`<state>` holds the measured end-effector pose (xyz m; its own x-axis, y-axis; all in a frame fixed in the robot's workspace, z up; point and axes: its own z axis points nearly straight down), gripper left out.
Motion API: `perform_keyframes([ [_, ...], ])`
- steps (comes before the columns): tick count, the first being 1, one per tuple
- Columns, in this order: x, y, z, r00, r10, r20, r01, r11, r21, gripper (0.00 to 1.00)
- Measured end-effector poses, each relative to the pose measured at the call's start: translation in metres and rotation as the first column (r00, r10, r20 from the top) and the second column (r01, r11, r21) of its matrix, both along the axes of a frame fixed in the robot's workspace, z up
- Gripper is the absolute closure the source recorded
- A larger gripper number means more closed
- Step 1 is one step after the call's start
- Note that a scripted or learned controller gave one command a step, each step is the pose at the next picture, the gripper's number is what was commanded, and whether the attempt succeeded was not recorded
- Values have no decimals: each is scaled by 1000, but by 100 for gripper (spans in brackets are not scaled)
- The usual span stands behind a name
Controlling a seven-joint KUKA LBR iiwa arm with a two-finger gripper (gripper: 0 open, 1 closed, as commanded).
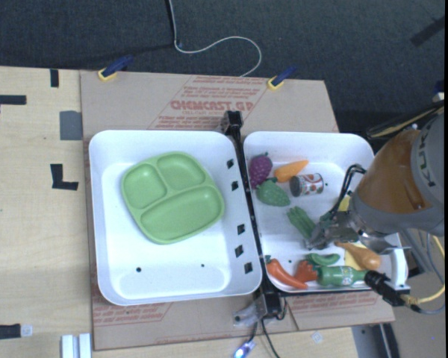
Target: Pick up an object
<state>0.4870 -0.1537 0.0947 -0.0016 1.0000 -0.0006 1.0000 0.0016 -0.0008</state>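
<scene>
My gripper (321, 237) is down inside the right bin (325, 142), near its middle right, with the grey arm and orange band rising to the right of it. Its tip sits just beside a long green vegetable (299, 221). Around it lie a purple grape bunch (260, 168), an orange carrot (290, 171), a small can (309, 184), a green leafy piece (272, 194), a red pepper (282, 274), a green bottle-like toy (339, 276) and a yellow-orange piece (361, 256). Nothing shows held between the fingers.
The left bin (108, 200) holds a green divided plate (174, 197). A black divider with clips (240, 200) runs between the bins. A white cable (209, 47) loops across the dark floor behind the cardboard sheet.
</scene>
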Motion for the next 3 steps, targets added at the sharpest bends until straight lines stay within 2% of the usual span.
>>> perform_keyframes([
  [1,27,91,173,1000,9,13,-9,1000,1,100],
  [2,62,151,230,1000,8,8,-8,1000,1,100],
  [3,-3,176,272,1000,3,-1,-3,1000,2,100],
])
